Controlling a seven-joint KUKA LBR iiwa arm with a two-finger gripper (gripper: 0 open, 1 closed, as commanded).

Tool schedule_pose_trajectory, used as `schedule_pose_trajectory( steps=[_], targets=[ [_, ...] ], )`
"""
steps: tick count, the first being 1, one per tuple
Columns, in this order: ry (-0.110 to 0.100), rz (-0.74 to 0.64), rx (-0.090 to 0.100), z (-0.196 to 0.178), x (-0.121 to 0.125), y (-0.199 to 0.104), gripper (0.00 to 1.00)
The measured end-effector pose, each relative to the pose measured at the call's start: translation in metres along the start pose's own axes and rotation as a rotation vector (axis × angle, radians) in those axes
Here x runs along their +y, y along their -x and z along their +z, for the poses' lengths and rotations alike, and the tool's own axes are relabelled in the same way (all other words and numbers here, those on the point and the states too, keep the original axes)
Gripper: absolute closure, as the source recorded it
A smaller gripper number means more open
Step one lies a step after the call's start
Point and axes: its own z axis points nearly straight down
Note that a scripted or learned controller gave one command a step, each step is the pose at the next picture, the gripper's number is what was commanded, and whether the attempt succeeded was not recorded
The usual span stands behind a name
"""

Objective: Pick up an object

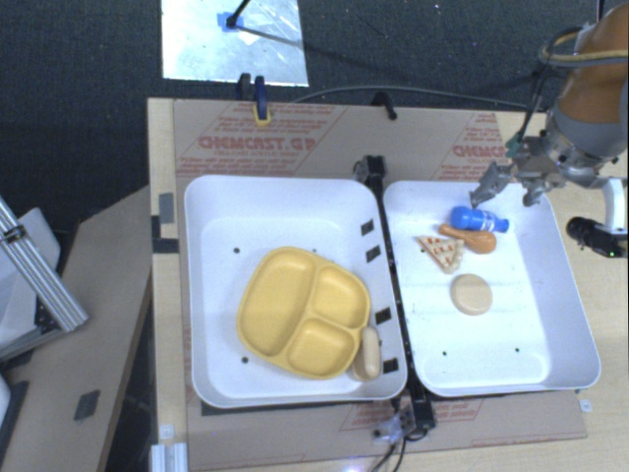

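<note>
Likely to go wrong in the crowding: small blue plastic bottle (480,220) lying on its side in the right shallow white bin (550,362), touching or nearly touching the orange carrot-shaped toy (470,237) just below it, with the triangular pizza-slice toy (441,252) close beside. Easy to knock the bottle into the carrot, or to pinch two pieces at once and lose both on the lift. Round and lying flat, so apt to roll out of a grip coming down off-centre. Round beige biscuit-like disc (472,294) lying apart from the cluster, flat and low, probably hard to pinch. Yellow divided plastic tray (305,311) and pale bread-roll toy (368,353) well away in the left shallow white bin (221,264), out of the present reach.

Jaws (507,187) spread open, holding nothing, hovering just above and to the right of the blue bottle, one finger tip close over its upper end; contact impossible to confirm at this slant.
</note>
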Motion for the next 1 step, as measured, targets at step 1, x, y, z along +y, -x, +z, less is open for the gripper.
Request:
schedule_pose_trajectory(
  steps=[1],
  targets=[
    [0.013, -0.002, -0.002, -0.0084, 0.0022, -0.0004, 0.00]
  ],
)
